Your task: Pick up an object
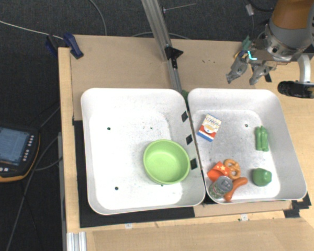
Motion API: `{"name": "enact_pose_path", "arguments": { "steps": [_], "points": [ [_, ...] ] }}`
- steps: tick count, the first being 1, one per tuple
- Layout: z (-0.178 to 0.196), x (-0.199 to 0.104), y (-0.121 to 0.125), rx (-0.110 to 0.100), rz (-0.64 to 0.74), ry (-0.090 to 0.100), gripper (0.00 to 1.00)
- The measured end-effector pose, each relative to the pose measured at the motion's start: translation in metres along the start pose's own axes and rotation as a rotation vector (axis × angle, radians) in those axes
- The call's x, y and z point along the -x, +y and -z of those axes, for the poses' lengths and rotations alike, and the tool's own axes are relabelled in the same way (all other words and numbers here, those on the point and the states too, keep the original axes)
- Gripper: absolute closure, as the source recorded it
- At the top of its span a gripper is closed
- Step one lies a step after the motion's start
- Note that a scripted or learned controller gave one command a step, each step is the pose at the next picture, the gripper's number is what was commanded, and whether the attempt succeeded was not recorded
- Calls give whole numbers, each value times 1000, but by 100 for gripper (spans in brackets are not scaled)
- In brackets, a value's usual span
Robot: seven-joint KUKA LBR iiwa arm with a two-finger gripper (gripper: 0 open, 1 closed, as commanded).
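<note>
We're looking at an early stage here: nothing is picked yet, as far as we're seeing. The claw (249, 71) is hanging at the upper right of the frame, over bare tabletop (120, 61) just beyond the far rim of the right bin (282, 114), and it's sitting released, its fingers splayed with nothing between them. All candidate objects are lying in the bins, well apart from the claw. In the right bin we're seeing a small white carton (210, 127) with red and blue print near the bin's upper left, a green oblong piece (261, 138) toward the right wall, a rounded green item (261, 177) at lower right, and a cluttered pile at the bottom centre: an orange pretzel-like piece (231, 167), an orange-red sausage-like piece (236, 187) and a grey round piece (221, 185), touching or overlapping one another. The left bin (94, 114) is holding a light green bowl (166, 161) near its lower right corner, close to the divide between bins. We're judging the whole task as still ahead: choosing a target, moving over it, descending, closing, lifting. The carton and the green oblong piece are standing isolated, so we're rating them easier grabs than the pile, where neighbours are crowding the fingers.
</note>
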State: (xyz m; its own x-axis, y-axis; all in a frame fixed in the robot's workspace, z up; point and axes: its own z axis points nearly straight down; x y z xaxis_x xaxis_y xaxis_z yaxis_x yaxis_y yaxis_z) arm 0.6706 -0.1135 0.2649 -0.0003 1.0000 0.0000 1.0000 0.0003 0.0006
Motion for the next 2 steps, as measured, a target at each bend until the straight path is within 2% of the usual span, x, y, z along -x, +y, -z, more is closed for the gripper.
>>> {"name": "enact_pose_path", "arguments": {
  "steps": [1, 2],
  "points": [
    [0, 0, 0, 0, 0, 0, 0],
    [-44, 1, -6, -3, 0, 0, 0]
  ]
}}
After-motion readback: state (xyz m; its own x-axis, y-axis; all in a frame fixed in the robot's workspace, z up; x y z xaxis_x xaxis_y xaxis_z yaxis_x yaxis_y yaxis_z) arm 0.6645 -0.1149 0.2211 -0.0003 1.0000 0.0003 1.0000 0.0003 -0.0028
